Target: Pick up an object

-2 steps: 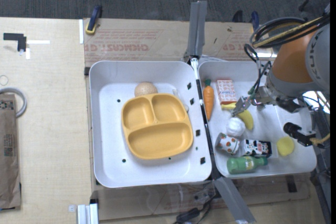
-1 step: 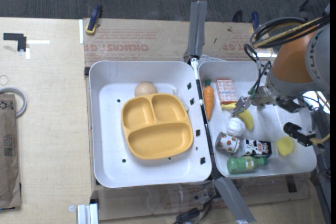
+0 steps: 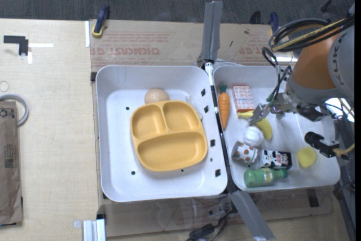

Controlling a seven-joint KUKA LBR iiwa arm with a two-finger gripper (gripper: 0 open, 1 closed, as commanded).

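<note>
Gripper hangs spread over right bin's banana; left bin holds yellow plate.

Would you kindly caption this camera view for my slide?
KUKA arm's gripper lowered over the banana in the cluttered right bin; yellow divided plate in the left bin.

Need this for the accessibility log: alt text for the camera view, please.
The arm's hand hangs low over the right bin, above a banana amid a carrot, a green bottle and other small items. The left bin holds a yellow divided plate.
</note>
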